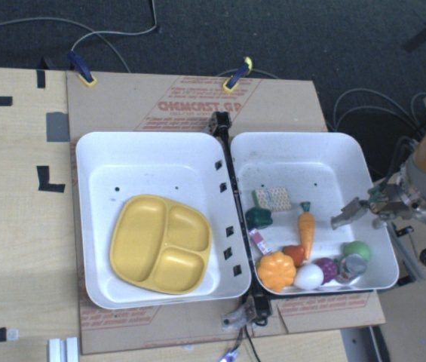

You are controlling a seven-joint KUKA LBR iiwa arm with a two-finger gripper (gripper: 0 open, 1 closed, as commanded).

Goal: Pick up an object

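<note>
Gripper (pixel 346 216) hangs at the right bin's (pixel 348 151) right wall with nothing in it, and whether the tool is wide or narrow I cannot tell. The carrot (pixel 306 233) lies just to its left, a slim, smooth orange taper, long axis running up-down, green top away from us. Beyond sit a ribbed orange pumpkin (pixel 277 270) and a glossy yellow tray (pixel 160 243) in the left bin.

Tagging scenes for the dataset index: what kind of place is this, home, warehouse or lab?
Most likely a robotics lab bench. Two white bins sit on cardboard held by clamps, cables trail over dark carpet, and toy food such as a plastic carrot fills the right bin, with a yellow divided tray in the left.
</note>
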